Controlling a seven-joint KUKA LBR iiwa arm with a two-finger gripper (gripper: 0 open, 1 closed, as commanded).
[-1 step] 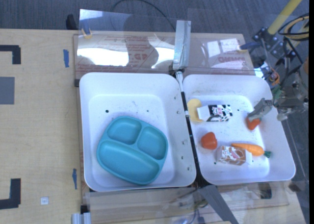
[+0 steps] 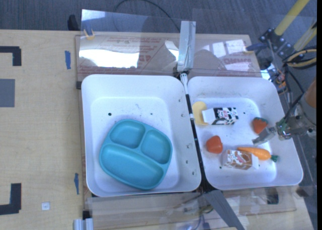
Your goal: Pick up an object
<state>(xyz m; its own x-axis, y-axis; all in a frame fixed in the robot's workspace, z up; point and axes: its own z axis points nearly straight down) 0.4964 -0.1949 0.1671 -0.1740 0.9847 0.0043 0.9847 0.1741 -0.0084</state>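
You had the pincer [image 2: 263,136] by the carrot [image 2: 257,152]; its state, I couldn't tell. Light, slick—grip mid-body.

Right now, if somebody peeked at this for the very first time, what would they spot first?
Probably the big teal divided plate lying in the left bin. Next, the small toy foods bunched in the right bin: an orange carrot, a red tomato-like piece, a black-and-white carton and a yellow piece. The gripper hangs at that bin's right side, just above the carrot.
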